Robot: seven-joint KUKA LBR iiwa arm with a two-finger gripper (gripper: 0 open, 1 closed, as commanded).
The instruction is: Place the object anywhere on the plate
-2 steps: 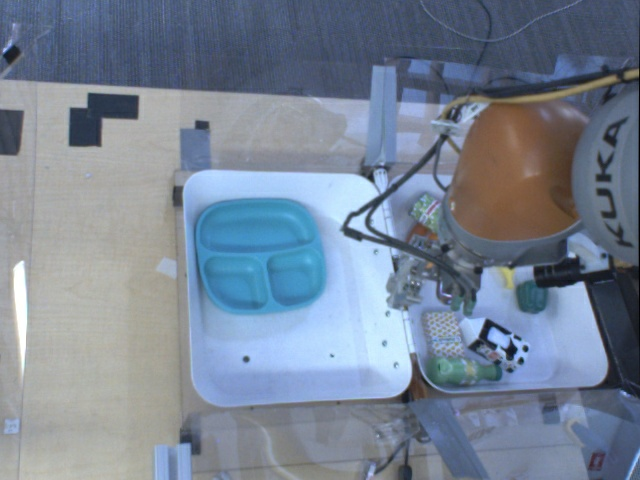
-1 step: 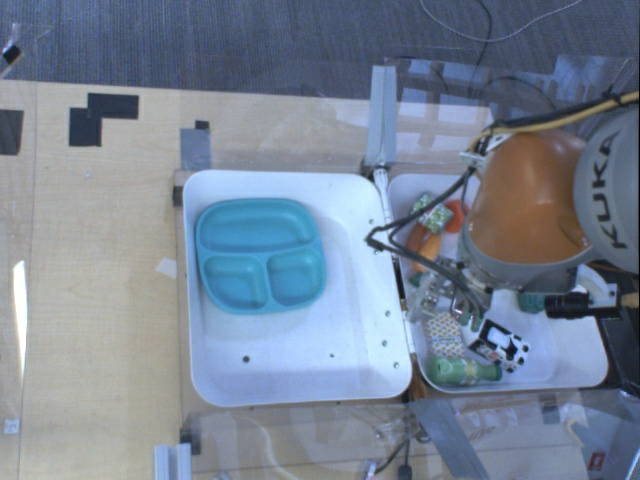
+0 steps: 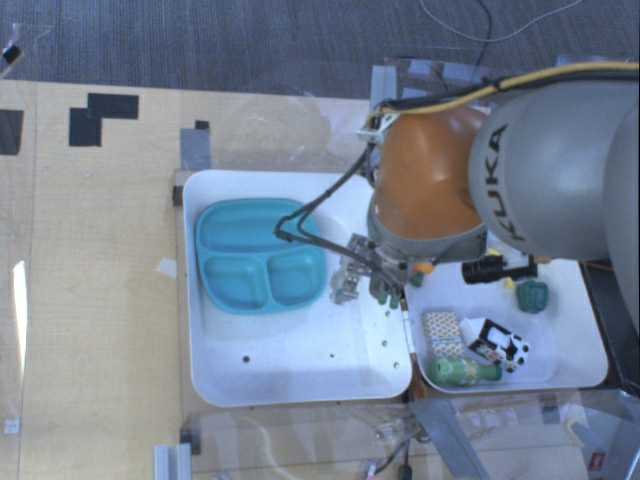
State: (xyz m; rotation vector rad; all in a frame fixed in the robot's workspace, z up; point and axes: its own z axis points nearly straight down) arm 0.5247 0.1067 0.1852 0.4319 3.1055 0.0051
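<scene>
A teal divided plate [image 3: 258, 253] lies in the left part of the left white bin [image 3: 300, 373]. My gripper [image 3: 366, 284] hangs under the orange wrist band, low over the left bin's right side, just right of the plate's right edge. Whether anything is held in it is hidden from this angle. The loose objects lie in the right bin [image 3: 585, 363]: a patterned packet [image 3: 442, 332], a green bottle [image 3: 465, 371] lying on its side, a black-and-white item [image 3: 501, 346] and a dark green piece [image 3: 532, 295].
The arm's large grey body covers the back of the right bin. A low wall separates the two bins just right of the gripper. The bench [image 3: 90, 298] is pale wood with black tape marks [image 3: 100, 116] at the far left.
</scene>
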